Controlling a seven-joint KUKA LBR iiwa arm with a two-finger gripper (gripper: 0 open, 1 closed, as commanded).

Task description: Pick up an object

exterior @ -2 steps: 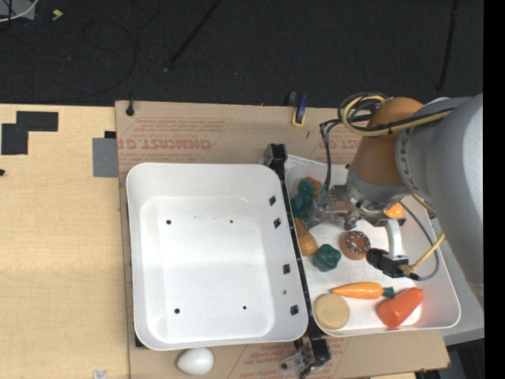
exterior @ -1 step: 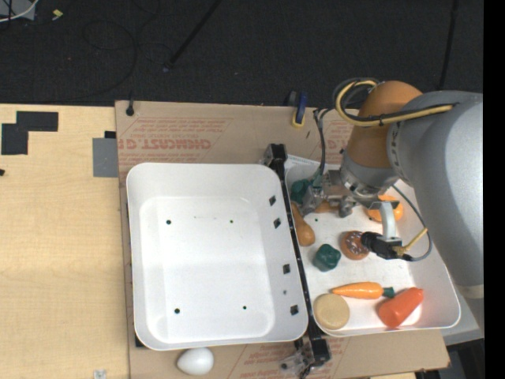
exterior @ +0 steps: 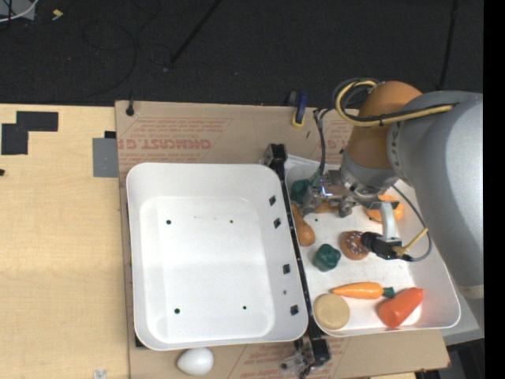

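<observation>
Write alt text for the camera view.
A grey arm with an orange band lowers its gripper into the right white bin among toy foods: an orange carrot, a dark green lump. The left white bin sits alongside.

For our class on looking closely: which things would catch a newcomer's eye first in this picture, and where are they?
The big grey arm with its orange band reaches in from the right, its claw low in the right bin among bright toy foods. Near that bin's front lie a carrot and a red strawberry-like piece. A white egg sits outside, in front of the left bin.
</observation>
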